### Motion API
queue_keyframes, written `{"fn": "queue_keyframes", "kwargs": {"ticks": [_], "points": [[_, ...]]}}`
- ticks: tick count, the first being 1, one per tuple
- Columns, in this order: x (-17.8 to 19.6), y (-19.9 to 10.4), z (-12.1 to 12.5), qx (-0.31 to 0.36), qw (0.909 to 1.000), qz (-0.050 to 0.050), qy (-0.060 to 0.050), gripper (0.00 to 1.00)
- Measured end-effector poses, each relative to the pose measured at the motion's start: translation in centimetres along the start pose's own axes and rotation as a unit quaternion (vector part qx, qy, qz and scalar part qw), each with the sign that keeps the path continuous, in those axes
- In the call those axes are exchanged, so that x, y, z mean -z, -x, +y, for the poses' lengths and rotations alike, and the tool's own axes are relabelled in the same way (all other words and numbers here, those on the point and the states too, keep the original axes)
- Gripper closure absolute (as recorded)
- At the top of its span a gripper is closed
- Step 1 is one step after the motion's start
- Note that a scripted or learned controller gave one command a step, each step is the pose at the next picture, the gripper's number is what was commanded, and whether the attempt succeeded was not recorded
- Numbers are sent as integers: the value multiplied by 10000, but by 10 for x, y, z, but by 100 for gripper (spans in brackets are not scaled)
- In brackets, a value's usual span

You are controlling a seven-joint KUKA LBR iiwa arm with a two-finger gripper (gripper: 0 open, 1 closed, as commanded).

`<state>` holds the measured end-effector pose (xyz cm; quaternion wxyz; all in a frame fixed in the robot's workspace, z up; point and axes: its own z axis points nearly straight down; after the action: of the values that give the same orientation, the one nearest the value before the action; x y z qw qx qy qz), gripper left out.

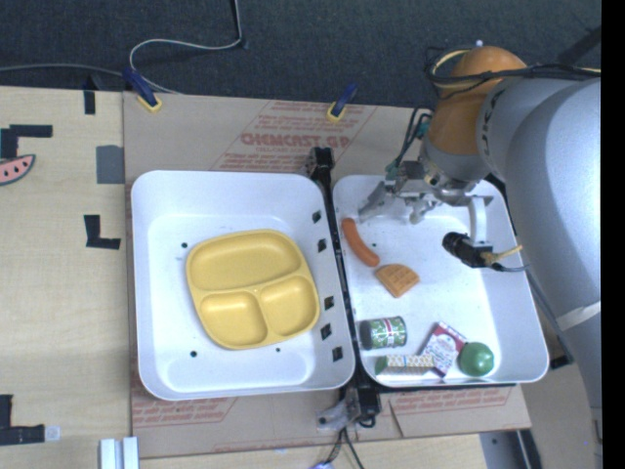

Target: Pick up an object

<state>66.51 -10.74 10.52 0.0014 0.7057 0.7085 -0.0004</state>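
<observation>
The pincer (391,203) hangs over the top of the right bin (508,291), its two fingers spread apart with nothing between them. The nearest thing to it is the sausage (359,241), lying flat on the bin floor just below the fingers and close to the wall between the two bins, slanted with its upper end toward that wall. I would guess that is the thing to go for.

It looks like a toy: light, smooth, rounded and probably a little slippery, so a grip across its middle, with the fingers turned square to its length, seems safest. Taken near an end it may squirt out or swing. Its closeness to the wall leaves little room for the finger on that side.

Near it lies a cracker (396,279), thin and flat, hard to get under. Along the near edge sit a can (383,333), a flat packet (443,347), a strip (405,362) and a green ball (476,359), which would likely roll away. The left bin (156,262) holds a yellow tray (254,288).
</observation>
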Motion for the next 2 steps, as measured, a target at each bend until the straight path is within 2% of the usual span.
{"fn": "queue_keyframes", "kwargs": {"ticks": [1,2], "points": [[10,0,0,3,10000,3,-3,100],[9,0,0,3,10000,1,-3,0]]}}
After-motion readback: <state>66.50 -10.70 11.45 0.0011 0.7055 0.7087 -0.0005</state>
